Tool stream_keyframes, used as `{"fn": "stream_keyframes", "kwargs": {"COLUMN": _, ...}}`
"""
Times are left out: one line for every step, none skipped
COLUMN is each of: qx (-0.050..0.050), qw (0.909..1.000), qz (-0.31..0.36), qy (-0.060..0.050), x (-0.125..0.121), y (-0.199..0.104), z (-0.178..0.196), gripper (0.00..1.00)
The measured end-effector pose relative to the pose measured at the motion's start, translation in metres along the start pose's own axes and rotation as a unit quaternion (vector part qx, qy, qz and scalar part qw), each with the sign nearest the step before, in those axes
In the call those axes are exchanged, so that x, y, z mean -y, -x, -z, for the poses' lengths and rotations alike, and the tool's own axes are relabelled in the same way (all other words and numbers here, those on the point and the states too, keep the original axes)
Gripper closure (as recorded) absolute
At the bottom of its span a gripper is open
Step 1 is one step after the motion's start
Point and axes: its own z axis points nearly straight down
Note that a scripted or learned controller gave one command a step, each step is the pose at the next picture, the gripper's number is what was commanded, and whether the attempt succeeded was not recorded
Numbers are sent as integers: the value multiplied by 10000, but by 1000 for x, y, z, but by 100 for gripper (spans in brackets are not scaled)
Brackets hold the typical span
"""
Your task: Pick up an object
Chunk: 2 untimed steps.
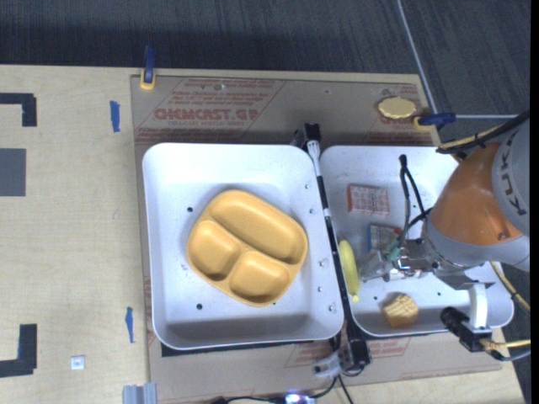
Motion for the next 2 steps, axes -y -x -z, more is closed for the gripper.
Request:
{"fn": "stream_keyframes", "kwargs": {"qx": -1, "qw": 10000, "qz": 1, "qy": -1, "x": 0, "y": 0, "z": 0, "gripper": 0}}
{"fn": "stream_keyframes", "kwargs": {"qx": -5, "qw": 10000, "qz": 0, "qy": -14, "x": 1, "y": -1, "z": -10, "gripper": 0}}
